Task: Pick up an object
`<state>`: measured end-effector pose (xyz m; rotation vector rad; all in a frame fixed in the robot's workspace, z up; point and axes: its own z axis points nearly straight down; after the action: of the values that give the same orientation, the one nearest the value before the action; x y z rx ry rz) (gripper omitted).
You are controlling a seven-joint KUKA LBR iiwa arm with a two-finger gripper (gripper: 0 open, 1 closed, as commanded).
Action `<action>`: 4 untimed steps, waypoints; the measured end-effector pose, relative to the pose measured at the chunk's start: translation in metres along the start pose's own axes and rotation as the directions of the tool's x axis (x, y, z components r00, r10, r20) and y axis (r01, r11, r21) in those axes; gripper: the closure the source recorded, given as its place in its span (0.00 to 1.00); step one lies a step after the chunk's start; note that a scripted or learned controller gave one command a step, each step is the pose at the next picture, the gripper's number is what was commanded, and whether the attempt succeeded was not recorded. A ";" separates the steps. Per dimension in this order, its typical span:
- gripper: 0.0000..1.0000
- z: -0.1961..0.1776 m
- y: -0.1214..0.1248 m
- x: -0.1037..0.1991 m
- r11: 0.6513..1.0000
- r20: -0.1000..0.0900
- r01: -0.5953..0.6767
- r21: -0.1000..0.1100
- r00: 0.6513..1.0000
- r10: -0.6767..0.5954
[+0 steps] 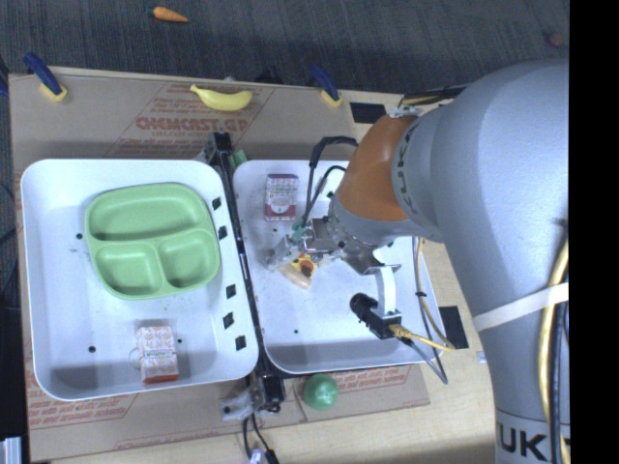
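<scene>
1. Looking down from the one camera view, the gripper [302, 243] sits low in the right bin [329, 356], at the end of the grey arm [484, 182] that reaches in from the right and covers much of that bin's right half.

2. Directly under and just left of the gripper lies a small yellow-and-red object [299, 270], seemingly touching the tool; it is too small and too crowded to tell its long axis.

3. How far apart the gripper's parts stand, and whether they have hold of that object, I cannot tell.

4. Behind the gripper, toward the bin's far wall, a red-and-white packet [280, 196] lies flat, near but apart, its long side running away from the camera.

5. A green divided tray [155, 238] and a second packet [156, 351] lie in the left bin [48, 259], well apart.

6. Judging by this, the small object is nearest; the move hinges on a short drop down and slightly left.
</scene>
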<state>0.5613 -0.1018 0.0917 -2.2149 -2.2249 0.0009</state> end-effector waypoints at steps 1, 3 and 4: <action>1.00 -0.010 0.000 0.000 1.000 -0.001 0.002 0.002 1.000 -0.002; 1.00 -0.125 -0.023 0.027 1.000 0.000 0.004 0.001 1.000 -0.004; 1.00 -0.099 -0.074 0.101 1.000 0.001 0.003 0.002 1.000 -0.003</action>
<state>0.4873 -0.0009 0.1910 -2.2105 -2.2274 0.0042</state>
